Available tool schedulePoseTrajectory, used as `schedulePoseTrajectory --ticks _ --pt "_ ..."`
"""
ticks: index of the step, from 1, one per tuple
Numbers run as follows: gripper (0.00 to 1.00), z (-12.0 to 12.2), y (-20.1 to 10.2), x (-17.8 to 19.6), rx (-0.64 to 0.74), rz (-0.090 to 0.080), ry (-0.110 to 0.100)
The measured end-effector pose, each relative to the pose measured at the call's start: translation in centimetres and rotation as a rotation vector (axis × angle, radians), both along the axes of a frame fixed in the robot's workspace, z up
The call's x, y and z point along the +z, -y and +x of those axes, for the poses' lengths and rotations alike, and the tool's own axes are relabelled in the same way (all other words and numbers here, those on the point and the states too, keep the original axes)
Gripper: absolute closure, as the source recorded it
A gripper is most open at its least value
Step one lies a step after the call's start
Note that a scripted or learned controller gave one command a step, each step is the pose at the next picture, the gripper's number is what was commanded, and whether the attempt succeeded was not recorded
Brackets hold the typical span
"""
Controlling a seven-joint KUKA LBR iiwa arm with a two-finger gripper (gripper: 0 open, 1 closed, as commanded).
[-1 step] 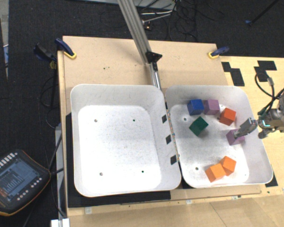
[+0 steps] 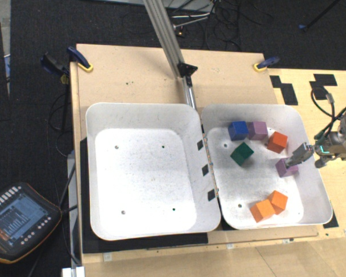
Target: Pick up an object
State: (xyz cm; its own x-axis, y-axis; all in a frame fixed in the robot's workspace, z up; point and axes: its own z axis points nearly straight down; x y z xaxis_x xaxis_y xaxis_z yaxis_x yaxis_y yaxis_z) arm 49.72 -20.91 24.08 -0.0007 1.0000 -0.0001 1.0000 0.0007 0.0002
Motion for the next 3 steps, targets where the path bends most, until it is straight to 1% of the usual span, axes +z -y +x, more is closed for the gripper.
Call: schedulePoseTrajectory --ticks 1,2,3 --pt "0.00 0.2 0.3 -4.4 -0.001 0.001 -0.004" --pt "0.00 0.2 -0.5 -8.9 -0.001 0.002 -0.005" --pt "0.00 0.1 -0.6 -14.3 -0.001 0.002 -0.005"
